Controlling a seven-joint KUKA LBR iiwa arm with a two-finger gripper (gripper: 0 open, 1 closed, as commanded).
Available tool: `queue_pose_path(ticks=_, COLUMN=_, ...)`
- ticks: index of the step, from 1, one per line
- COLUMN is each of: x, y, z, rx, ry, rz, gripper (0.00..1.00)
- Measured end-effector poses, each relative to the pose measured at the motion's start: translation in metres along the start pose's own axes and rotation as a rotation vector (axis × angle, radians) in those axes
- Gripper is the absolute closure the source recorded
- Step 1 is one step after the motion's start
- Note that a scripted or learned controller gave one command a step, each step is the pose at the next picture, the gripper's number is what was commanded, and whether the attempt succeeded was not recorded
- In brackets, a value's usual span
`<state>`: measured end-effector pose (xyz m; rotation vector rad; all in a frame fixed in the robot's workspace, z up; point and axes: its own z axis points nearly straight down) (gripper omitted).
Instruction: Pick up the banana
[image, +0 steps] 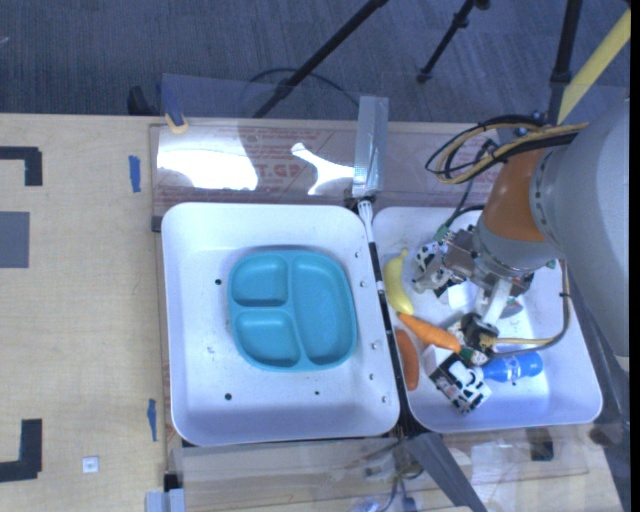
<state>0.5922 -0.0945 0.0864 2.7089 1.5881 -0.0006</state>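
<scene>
Camera view: the banana (398, 286) lies in the right bin (585, 402), close against that bin's left wall, its length running roughly along the wall. An orange carrot (431, 332) sits just beside its lower end. My pincer (441, 265) hangs over the same bin, just to the right of the banana's upper half. I cannot tell how far it is open, and I see nothing held in it. Handling judgement: the banana should be light, with a smooth, curved skin that can roll or slip under a squeeze. If real, it is soft and bruises, so apply moderate force only. Take hold across the narrow width at mid-length, where the body is thickest. Expect little clearance on the wall side. Also present are a blue object (516, 368) and a black-and-white object (461, 383) in the right bin, and a teal divided plate (293, 308) in the left bin (182, 300). Markings: the banana carries no readable label. The panel (260, 165) behind the bins bears reddish print that is washed out by glare and not legible.
</scene>
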Motion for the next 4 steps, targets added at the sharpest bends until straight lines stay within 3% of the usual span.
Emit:
queue_pose_path(ticks=3, x=-0.004, y=-0.007, z=0.0, rx=0.0, ry=0.001, rz=0.035, gripper=0.0)
queue_pose_path(ticks=4, x=-0.005, y=-0.008, z=-0.01, rx=0.002, ry=-0.001, rz=0.034, gripper=1.0)
